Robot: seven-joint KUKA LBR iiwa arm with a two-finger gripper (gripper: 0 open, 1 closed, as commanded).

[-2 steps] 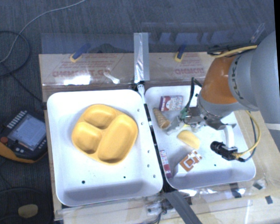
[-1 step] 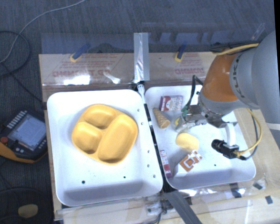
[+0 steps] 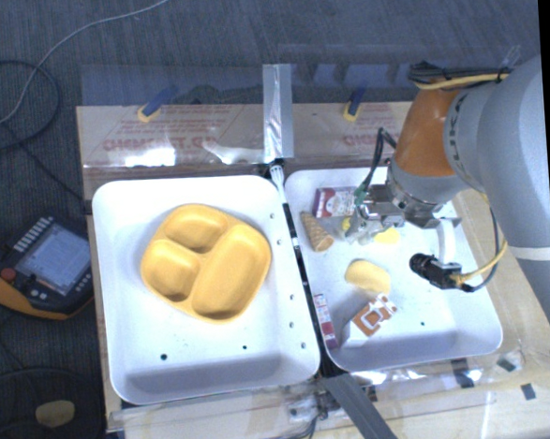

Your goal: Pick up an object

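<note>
1. The tool (image 3: 367, 213) hangs over the right bin (image 3: 470, 327).
2. Left of the tool: a cone (image 3: 316, 231), then the left bin (image 3: 119, 272) (holding a divided plate (image 3: 206, 261)).
3. Nearer the camera than the tool: a chip (image 3: 367, 275) and a small packet (image 3: 373, 317).

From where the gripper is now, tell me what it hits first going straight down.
Likely the right bin's floor, or the small yellow piece beside the gripper. The cone lies off to the left. Depth is unclear.

Wooden bench (image 3: 109, 122), left white bin (image 3: 126, 365), right white bin (image 3: 470, 327), side by side
</note>
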